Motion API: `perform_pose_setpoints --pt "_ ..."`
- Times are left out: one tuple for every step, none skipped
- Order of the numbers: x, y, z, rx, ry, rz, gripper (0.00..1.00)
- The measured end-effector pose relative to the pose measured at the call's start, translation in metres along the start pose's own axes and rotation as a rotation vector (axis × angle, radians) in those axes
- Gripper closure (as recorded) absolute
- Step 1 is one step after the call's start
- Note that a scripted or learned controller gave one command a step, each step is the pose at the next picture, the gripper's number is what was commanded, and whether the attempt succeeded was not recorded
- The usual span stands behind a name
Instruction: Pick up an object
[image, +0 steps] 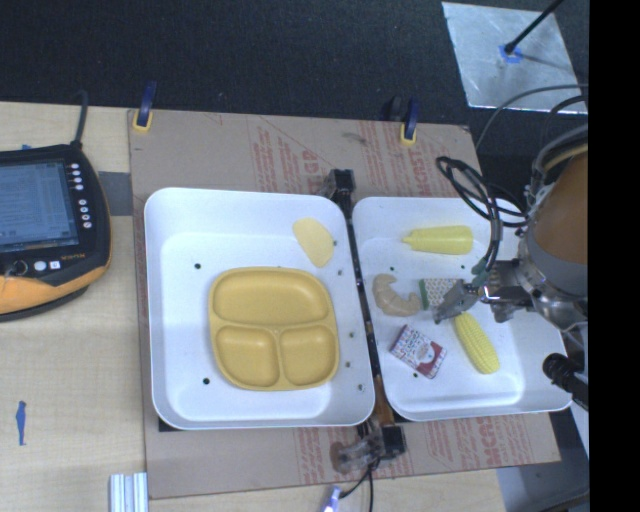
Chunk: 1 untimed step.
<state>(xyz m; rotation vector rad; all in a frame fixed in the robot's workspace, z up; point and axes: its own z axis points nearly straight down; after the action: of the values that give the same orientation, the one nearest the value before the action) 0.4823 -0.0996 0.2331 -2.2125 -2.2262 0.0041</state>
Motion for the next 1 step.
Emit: perform_pose_setpoints --pt "-0.0597 0.0372 0.0392 0.0 -0.003 0.002 0.0"
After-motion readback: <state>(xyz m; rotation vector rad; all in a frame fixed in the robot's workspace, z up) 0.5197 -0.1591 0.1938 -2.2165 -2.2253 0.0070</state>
